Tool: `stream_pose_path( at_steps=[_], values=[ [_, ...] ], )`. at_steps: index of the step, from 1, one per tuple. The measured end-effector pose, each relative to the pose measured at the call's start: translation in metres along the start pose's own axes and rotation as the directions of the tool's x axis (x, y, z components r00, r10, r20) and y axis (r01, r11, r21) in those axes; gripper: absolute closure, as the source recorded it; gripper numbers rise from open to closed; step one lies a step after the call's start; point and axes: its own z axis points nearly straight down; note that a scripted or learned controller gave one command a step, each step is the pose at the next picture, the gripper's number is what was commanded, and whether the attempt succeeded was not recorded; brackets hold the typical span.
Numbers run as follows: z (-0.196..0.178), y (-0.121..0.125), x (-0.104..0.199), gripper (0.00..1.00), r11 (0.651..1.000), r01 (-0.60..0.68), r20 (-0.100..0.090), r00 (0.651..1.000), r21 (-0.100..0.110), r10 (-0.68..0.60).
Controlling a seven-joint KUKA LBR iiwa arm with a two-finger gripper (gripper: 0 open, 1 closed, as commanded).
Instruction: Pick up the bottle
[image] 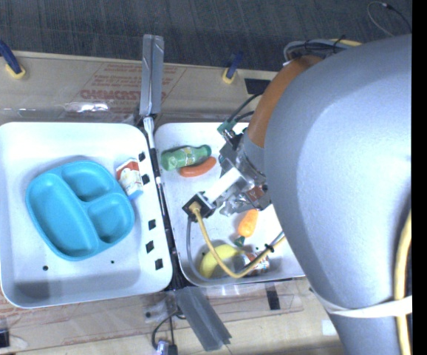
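Grey arm (346, 183) over right bin (171, 198); bottle (129, 177) in left bin (14, 220).

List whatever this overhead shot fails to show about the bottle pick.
- Gripper: in the camera view its tip is a small dark jumble against the right white bin, too small to read.
- Right bin's far side: covered by the grey arm.
- Small white bottle with a red label, beside the blue divided plate in the left white bin: label text too small.
- Yellow round fruit: partly crossed by a yellow cable.
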Motion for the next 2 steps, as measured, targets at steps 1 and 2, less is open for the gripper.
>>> stream_pose_path(
  at_steps=[1,2],
  values=[
    [-0.027,0.001,-0.017,1.00,0.998,0.068,-0.002,0.998,-0.002,-0.068],
    [-0.022,-0.047,-0.014,1.00,0.998,0.059,0.000,0.998,-0.001,-0.059]
  ],
)
